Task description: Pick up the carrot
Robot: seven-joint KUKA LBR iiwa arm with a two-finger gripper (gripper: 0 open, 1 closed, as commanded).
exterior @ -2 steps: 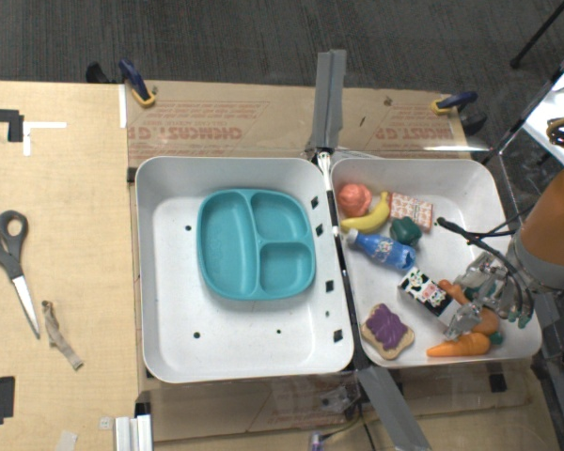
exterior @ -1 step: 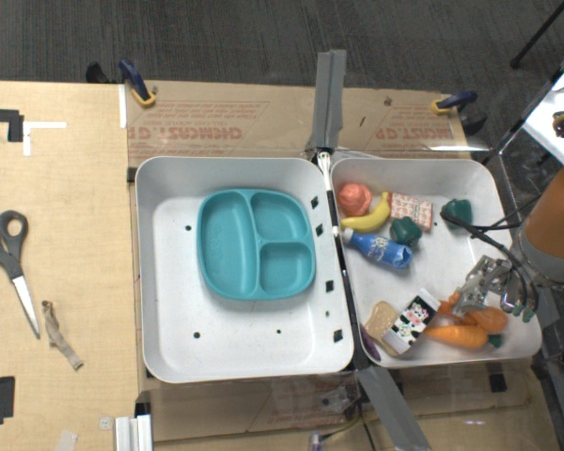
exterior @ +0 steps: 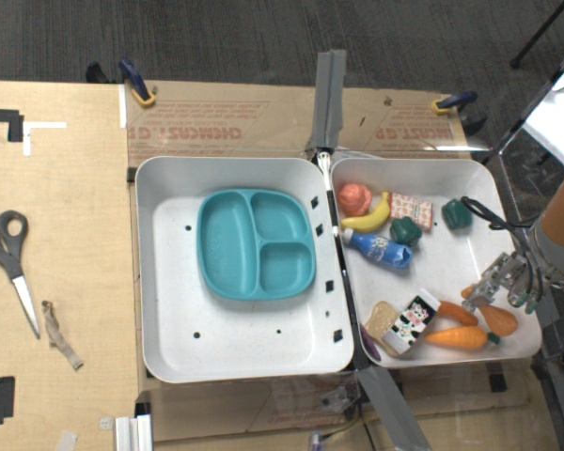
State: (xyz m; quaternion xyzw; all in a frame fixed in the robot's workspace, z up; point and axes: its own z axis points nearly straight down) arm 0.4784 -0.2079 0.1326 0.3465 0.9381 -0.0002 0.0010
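- Down in the right bin's near right corner lies the carrot, long axis roughly along the near wall, green stub toward the right wall.
- A second orange piece sits just behind it, a small printed box at its left tip.
- Above these the gripper hangs over the right edge; whether it is open is unclear.
- Left bin carries a teal divided plate.

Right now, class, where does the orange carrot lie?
The orange carrot lies in the right white bin, near its front right corner, beside the black-and-white carton and just below the gripper.
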